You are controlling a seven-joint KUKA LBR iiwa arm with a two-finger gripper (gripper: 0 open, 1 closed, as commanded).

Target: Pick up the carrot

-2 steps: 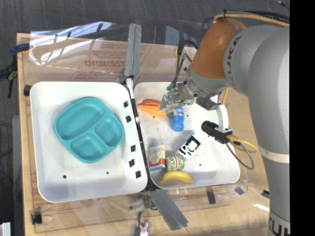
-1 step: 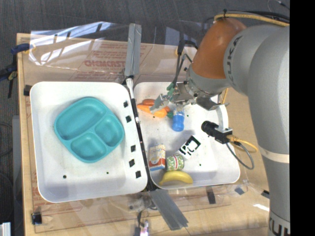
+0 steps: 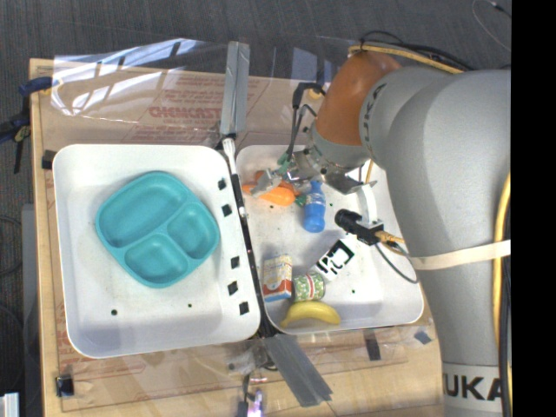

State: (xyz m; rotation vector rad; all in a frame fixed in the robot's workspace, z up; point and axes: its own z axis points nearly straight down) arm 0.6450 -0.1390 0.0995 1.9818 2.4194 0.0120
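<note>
Carrot point(image 3: 280, 195) lies on the floor of the right bin point(image 3: 395, 295), in its upper-left part, close to the dividing wall between the two bins. It is orange, lying roughly flat, pointing left-right.

Claw point(image 3: 291, 174) sits just above and touching-close to the carrot's upper side, at the end of the grey arm point(image 3: 434, 146) that leans in from the right (orange band above the wrist). Whether the claw is released, clenched or grasping cannot be told: the tip is small and cluttered against the carrot. Judgement: the claw is placed here because it is lined up on the carrot; a lift is not yet evident, as the carrot appears to rest on the bin floor.

Just right of the carrot stands a blue bottle point(image 3: 314, 208), near enough to get in the way of a closing grasp (risk: nudged or caught instead).

Other contents of the right bin: a black-and-white tagged object point(image 3: 335, 258) mid-bin, a small carton point(image 3: 278, 274) and a green can point(image 3: 309, 287) toward the lower left, and a banana point(image 3: 313, 314) at the bottom wall.

Left bin point(image 3: 78, 320) holds a teal divided plate point(image 3: 156, 228), its three compartments bare.

Both bins sit side by side on the worktop point(image 3: 87, 367).
</note>
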